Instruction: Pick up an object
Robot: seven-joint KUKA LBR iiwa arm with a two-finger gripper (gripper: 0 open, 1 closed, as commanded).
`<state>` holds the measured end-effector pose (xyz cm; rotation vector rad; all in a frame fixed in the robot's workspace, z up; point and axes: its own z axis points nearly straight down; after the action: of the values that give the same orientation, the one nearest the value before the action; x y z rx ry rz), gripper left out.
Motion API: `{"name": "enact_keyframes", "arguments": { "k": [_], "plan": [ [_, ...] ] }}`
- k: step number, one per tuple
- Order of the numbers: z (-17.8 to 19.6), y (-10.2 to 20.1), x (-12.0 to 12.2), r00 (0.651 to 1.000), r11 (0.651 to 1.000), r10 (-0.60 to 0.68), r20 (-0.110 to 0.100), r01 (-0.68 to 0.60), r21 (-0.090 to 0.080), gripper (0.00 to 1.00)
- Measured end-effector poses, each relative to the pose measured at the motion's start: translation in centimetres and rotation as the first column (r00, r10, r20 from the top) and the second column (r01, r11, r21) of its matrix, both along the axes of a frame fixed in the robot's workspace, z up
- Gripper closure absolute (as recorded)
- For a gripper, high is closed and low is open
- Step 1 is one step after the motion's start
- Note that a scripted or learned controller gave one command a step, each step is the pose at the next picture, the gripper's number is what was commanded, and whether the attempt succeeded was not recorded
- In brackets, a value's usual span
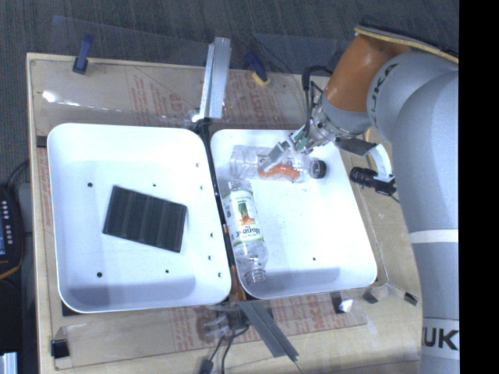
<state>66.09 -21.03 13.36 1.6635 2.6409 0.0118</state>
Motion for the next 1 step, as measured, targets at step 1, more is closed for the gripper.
{"name": "enact_keyframes", "arguments": {
  "k": [1],
  "plan": [
    [-0.11,0.00,-0.05,1.000,1.000,0.014,-0.002,-0.014,-0.001,0.00]
  ]
}}
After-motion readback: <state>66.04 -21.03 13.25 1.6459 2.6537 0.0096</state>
